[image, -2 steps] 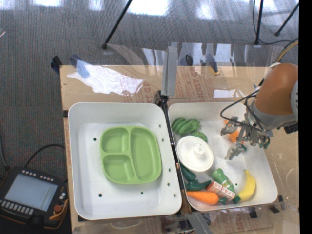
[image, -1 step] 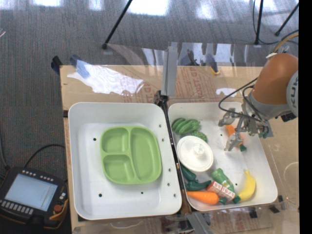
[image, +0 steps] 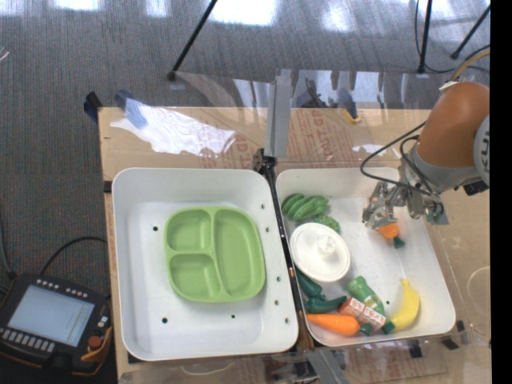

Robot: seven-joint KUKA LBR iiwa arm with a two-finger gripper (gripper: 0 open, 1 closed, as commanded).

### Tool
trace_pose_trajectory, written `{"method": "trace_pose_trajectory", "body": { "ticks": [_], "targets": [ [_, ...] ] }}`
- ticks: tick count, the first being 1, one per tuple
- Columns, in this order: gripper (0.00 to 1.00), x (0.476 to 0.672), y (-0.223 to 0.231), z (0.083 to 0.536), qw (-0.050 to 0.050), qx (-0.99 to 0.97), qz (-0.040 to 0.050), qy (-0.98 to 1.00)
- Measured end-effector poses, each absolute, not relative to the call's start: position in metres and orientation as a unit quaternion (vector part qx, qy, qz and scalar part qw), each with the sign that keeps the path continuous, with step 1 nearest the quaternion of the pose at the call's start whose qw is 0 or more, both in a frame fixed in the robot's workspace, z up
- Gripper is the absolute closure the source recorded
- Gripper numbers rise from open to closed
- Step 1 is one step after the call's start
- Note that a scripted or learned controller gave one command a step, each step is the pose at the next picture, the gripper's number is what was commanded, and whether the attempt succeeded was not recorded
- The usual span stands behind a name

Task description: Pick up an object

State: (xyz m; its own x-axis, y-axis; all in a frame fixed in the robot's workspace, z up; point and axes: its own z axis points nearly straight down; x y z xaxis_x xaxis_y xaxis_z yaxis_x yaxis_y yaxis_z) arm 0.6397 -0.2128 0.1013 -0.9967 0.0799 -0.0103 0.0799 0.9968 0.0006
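While hovering at the right bin's [image: 445, 290] two o'clock, end effector [image: 382, 214] seemingly against small carrot [image: 390, 232]; finger state indeterminable; risk: glancing contact, toy skidding away.

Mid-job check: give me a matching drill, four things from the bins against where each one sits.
Things:
1. green plate
2. banana
3. white lid
4. gripper

Places:
A. right bin, near right corner
B. above a small orange piece in the right bin
C. left bin, middle
D. right bin, toward its left side

Pairs: 1-C, 2-A, 3-D, 4-B
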Motion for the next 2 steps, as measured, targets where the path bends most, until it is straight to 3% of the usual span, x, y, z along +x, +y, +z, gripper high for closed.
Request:
{"method": "trace_pose_trajectory", "body": {
  "ticks": [1, 2],
  "targets": [
    [1.00, 0.4972, -0.2100, 0.0863, -0.002, -0.002, 0.0014, 1.000],
    [0.00, 0.4979, -0.2096, 0.0868, -0.001, -0.003, 0.0012, 1.000]
  ]
}}
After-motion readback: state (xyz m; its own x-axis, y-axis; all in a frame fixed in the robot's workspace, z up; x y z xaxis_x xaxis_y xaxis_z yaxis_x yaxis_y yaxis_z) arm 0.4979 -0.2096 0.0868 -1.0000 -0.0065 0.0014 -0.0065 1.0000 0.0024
